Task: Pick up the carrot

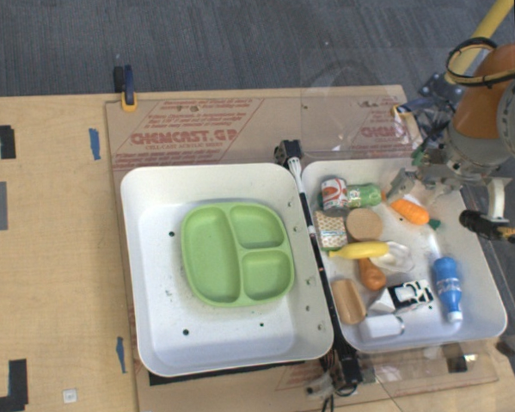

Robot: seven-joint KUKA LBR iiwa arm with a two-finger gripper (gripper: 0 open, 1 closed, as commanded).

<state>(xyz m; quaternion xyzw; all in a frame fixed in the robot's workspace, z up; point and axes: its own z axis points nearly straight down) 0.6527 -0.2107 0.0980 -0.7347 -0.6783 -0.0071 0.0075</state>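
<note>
**Ana:** Camera view looks down on two shallow white bins, and the right-hand white bin is the busy one. The small orange carrot with a green tip lies toward two o'clock inside it, tilted, just beside the round tan disc.

**Ben:** Crowded in there! A yellow banana sits below the disc, a blue plastic bottle stands off at four o'clock, and a red-and-white can lies at eleven. It looks like scattered clutter, so the carrot has to be singled out.

**Ana:** And the left-hand white bin carries a pale green divided plate at its centre, a likely drop spot, I'd judge.

**Ben:** What about the two-finger gripper?

**Ana:** It hangs just above the carrot, toward one o'clock, under the grey arm with its orange band. Nothing sits between its fingers that I can see, and how wide they stand I cannot tell: cables and metalwork blur it.

**Ben:** So the carrot rests on the bin floor, not yet lifted.
</note>
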